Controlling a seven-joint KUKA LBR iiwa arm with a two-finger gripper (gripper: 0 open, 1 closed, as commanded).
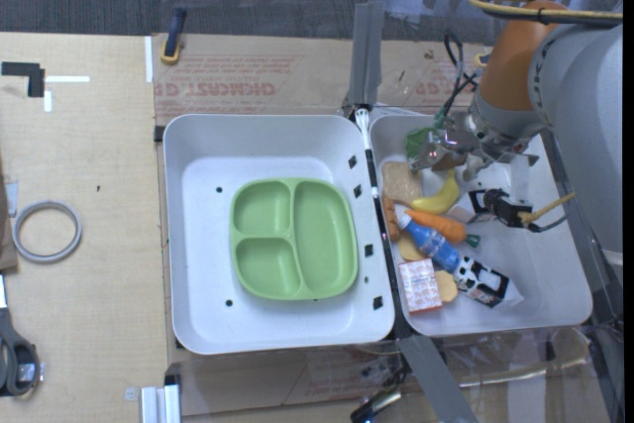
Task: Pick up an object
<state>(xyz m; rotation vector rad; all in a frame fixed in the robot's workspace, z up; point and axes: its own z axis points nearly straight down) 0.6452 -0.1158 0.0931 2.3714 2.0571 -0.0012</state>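
Note:
The right bin [555, 297] holds a pile of small items along its left side. In it are a yellow banana [442, 198], an orange carrot [433, 224], a blue bottle [437, 249], a tan bread slice [400, 179], a red-and-white packet [418, 285] and a black-and-white carton [483, 281]. A green leafy item [420, 142] lies at the bin's far left corner. My gripper [442, 156] is low over the far part of that bin, just above the banana and beside the green item. Nothing can be seen held in it.
The left bin [188, 243] carries a green divided plate [294, 239]. A grey tape ring [45, 231] lies on the wooden bench at left. Black cables [500, 206] hang from the wrist over the right bin. The arm's grey body [584, 114] covers the bin's right side.

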